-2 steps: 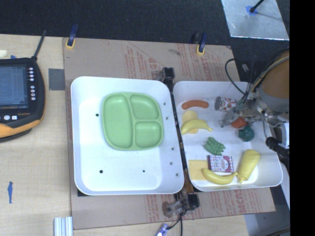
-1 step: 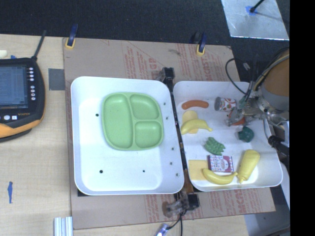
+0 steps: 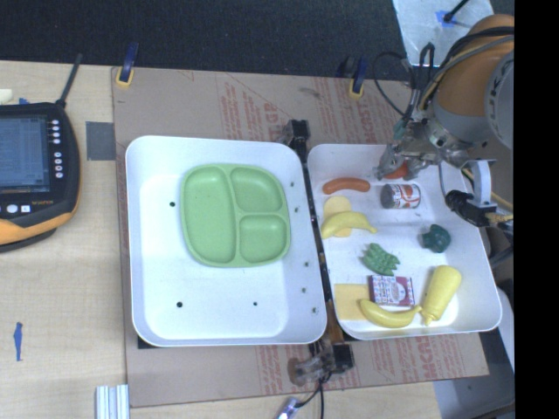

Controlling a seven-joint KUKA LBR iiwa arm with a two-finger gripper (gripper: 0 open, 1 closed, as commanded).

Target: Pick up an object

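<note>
Hand (image 3: 403,166) low in right bin (image 3: 476,321), right above the small can (image 3: 401,196) lying by the hotdog (image 3: 346,184). Finger spread — cannot tell, too blurry. Nothing lifted yet; grasp and raise remain.

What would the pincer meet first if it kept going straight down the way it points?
Probably the can, which lies on its side in the right bin, right under the pincer. Depth is hard to judge from above, so this is a likely guess.
</note>
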